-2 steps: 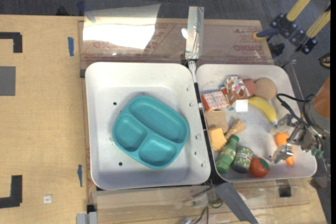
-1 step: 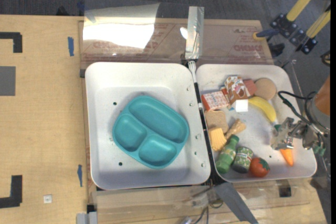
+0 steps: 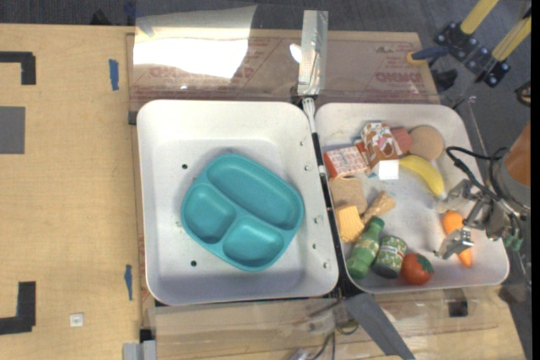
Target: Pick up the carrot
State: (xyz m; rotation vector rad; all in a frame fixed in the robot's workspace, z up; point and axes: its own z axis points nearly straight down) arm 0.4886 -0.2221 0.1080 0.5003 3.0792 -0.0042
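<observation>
**End effector at the carrot in the right bin**

We see a tan wooden counter (image 3: 67, 206) carrying two shallow white plastic bins. The left bin (image 3: 160, 131) holds a teal divided plate (image 3: 243, 210). The right bin (image 3: 489, 270) holds toy food. At its right edge, the metal end effector (image 3: 469, 230) straddles the small orange carrot (image 3: 456, 223); we cannot tell its finger state.

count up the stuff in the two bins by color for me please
Teal: 1, the divided plate
Yellow: 2, banana, cheese wedge
Orange: 1, carrot
Green: 2, bottle, can
Red: 3, tomato, two cartons
Tan: 3, egg, bread slice, cracker
White: 1, small block
Total: 13
</observation>
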